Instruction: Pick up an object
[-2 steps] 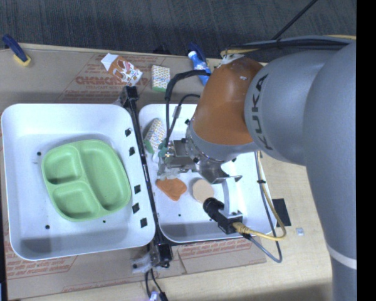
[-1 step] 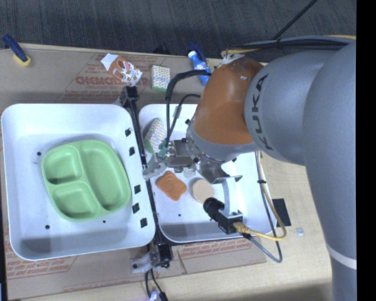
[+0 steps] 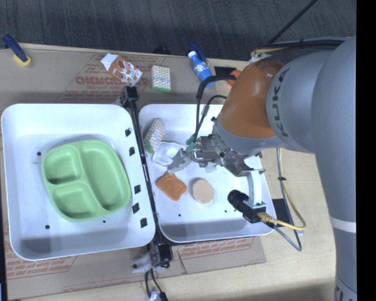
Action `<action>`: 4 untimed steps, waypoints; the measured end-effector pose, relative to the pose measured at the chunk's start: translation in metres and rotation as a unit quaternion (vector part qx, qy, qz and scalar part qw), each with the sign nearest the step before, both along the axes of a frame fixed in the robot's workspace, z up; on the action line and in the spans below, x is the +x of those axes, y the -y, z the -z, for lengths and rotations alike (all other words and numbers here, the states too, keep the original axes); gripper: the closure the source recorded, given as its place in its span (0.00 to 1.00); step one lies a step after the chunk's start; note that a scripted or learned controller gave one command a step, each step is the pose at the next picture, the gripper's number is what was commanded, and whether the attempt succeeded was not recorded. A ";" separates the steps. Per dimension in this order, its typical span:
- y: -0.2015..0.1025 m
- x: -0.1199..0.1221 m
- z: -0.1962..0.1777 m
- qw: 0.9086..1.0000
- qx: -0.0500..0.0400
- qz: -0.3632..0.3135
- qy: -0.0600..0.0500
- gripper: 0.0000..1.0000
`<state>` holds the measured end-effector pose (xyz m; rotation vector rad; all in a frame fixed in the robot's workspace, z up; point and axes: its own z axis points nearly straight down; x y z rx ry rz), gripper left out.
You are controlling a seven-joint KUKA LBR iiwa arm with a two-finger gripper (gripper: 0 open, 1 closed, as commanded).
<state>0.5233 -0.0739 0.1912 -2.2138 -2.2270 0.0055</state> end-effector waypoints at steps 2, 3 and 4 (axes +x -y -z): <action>0.079 -0.010 0.099 1.000 0.000 0.000 0.001 0.00; 0.078 -0.010 0.089 1.000 0.000 -0.003 0.000 1.00; 0.070 -0.029 0.002 1.000 0.001 0.001 0.001 1.00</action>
